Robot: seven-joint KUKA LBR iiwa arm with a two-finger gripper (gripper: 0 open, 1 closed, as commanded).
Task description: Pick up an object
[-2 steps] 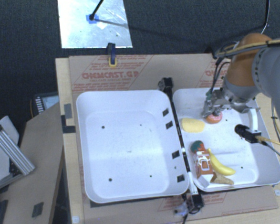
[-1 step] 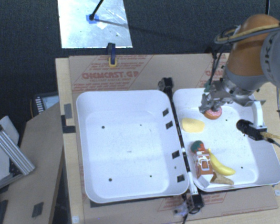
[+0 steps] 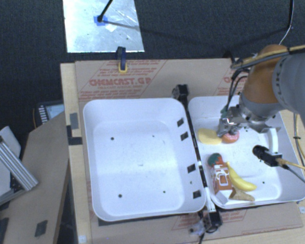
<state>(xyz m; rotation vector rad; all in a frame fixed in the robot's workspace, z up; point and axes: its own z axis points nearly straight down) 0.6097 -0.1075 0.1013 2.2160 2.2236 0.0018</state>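
Observation:
My gripper (image 3: 227, 127) is low in the right bin (image 3: 289, 182), near its back left part. It is right over a small pink-red object (image 3: 231, 137), which peeks out just below it. A pale yellow piece (image 3: 207, 137) lies touching that object on its left. Whether the gripper holds anything is hidden by its own body.
Toward the front of the right bin lie a green and red item (image 3: 214, 160), an orange carton (image 3: 221, 178), a yellow banana (image 3: 242, 183) and a tan piece (image 3: 242, 195). The left bin (image 3: 97, 117) sits beside it across a black-clipped divider (image 3: 189, 137).

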